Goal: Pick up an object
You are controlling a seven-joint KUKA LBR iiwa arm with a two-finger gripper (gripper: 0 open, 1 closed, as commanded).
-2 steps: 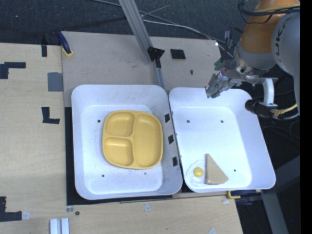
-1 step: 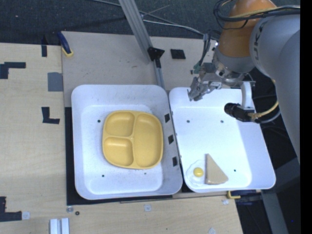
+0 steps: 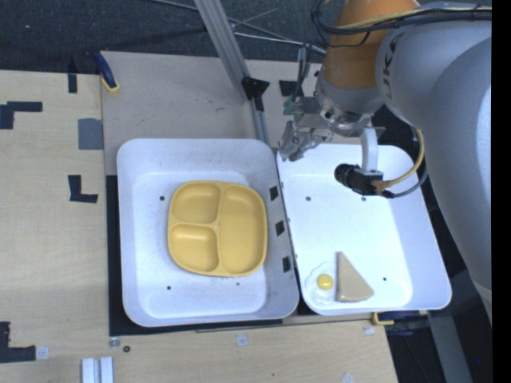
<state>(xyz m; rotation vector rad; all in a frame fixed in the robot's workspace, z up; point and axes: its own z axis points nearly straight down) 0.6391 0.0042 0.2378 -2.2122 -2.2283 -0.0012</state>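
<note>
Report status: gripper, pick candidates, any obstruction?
Gripper over right bin's far-left corner, holding nothing visible. Tan wedge and fried-egg toy near edge; yellow tray in left bin. Nothing blocking.

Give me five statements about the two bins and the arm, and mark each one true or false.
1. The yellow divided plate lies in the left bin. True.
2. The plate has three compartments. True.
3. The tan wedge sits at the far corner of the right bin. False: it lies near that bin's front edge, beside the fried egg toy.
4. The gripper holds the wedge. False: it is over the right bin's far left corner, apart from the wedge.
5. The fried egg toy lies on the plate. False: it is in the right bin.
</note>
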